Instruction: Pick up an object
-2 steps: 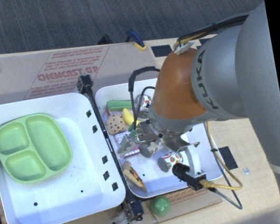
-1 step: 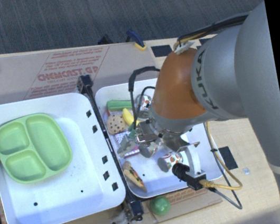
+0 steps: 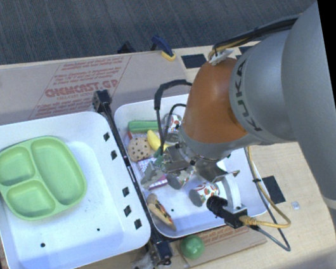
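Red "CHEMCAST GP" lettering marks the cardboard [image 3: 81,81] ("KUKA" on the arm [image 3: 248,107]).

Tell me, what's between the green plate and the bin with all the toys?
In the camera view, bare white floor of the left bin, then the black strip where both bins meet, lies between the green plate and the right bin.

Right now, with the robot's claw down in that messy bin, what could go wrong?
The gripper sits low in the right bin, in a tight heap of small things. It might bump the yellow piece or the speckled cookie-like piece aside, or close on the wrong thing. The yellow cable trails past the bin's rim and could perhaps snag there.
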You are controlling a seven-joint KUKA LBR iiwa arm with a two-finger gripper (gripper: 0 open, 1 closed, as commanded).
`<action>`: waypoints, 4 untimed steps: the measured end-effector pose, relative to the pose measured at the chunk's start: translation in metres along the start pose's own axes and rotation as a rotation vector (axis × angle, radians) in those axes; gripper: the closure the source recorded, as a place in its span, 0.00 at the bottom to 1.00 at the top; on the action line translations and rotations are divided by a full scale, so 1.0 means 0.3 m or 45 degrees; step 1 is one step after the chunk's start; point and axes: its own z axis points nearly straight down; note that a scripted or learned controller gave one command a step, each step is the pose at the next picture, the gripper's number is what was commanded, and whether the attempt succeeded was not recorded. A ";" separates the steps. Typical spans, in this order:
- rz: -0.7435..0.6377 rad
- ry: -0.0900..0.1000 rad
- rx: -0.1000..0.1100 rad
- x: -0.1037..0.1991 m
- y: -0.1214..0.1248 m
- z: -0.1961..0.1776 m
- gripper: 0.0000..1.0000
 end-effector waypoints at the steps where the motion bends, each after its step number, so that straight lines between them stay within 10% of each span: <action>1: 0.000 0.000 0.000 0.000 0.000 0.000 0.00; 4: 0.000 0.000 0.000 0.000 0.000 0.000 0.00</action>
